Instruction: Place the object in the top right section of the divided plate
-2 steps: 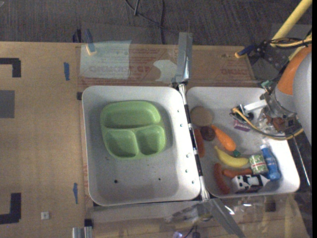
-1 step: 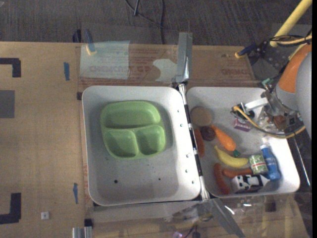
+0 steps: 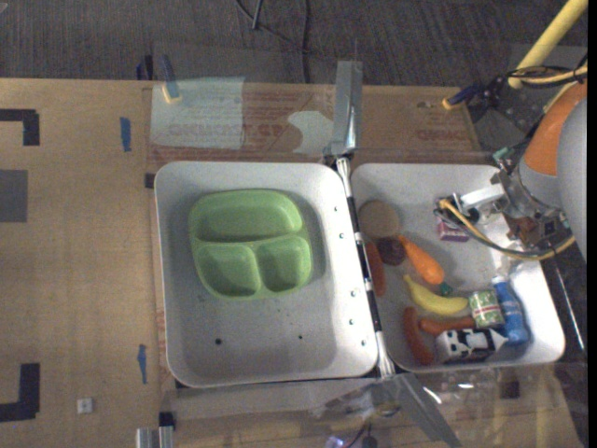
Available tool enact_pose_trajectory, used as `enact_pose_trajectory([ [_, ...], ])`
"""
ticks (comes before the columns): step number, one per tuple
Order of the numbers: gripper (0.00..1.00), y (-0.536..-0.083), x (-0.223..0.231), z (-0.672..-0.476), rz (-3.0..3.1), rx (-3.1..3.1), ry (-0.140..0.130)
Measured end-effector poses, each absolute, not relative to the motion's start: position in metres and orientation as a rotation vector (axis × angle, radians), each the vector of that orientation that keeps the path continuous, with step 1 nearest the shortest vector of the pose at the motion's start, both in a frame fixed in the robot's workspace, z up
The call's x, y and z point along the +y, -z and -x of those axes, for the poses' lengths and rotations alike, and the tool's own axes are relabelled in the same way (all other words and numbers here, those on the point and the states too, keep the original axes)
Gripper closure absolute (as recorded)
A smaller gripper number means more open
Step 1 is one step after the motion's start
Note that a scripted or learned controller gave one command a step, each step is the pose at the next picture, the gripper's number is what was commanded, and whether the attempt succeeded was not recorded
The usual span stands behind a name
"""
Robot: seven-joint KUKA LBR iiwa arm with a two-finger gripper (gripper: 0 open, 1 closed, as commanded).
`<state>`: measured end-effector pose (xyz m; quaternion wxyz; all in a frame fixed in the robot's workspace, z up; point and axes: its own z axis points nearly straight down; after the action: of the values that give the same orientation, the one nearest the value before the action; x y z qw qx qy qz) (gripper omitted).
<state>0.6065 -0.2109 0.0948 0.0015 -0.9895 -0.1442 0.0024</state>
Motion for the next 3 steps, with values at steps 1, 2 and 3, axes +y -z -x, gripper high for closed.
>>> enact_pose_trajectory([
  [1,1.00,-0.105,-0.210,-0.607,3.105,-0.456,-0.009],
  [2,1.00,-0.158,-0.223,-0.553,3.076,-0.624,-0.004],
  [3,1.00,-0.151,-0.167,-0.624,3.111,-0.427,-0.002],
])
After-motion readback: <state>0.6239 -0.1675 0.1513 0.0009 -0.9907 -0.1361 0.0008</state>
